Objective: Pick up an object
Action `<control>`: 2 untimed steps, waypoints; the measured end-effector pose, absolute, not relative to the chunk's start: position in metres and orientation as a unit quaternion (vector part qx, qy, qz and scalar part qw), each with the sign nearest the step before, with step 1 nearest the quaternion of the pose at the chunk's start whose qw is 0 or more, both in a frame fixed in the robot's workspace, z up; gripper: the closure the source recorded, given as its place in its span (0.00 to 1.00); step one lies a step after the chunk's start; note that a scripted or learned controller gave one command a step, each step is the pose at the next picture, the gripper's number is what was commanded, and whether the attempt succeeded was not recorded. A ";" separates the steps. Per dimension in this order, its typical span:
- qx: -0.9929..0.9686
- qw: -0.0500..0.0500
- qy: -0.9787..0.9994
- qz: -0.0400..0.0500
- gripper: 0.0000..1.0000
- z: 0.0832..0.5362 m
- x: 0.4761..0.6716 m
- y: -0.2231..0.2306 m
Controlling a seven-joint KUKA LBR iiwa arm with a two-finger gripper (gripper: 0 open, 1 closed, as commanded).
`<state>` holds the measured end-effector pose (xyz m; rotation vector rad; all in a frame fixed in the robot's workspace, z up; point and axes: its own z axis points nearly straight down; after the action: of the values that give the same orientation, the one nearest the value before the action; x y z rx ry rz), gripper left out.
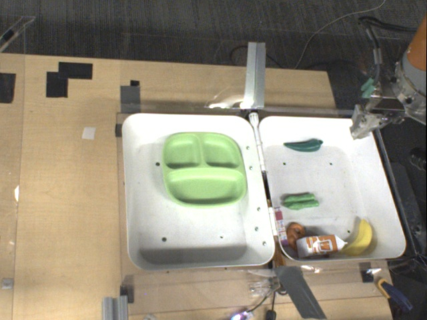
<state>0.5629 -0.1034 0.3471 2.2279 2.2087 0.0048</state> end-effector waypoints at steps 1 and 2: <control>0.708 0.004 0.706 0.003 1.00 0.359 0.564 -0.102; 0.651 0.002 0.759 0.002 1.00 0.353 0.488 -0.063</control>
<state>0.4878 -0.0627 0.3532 2.0432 2.3803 0.0055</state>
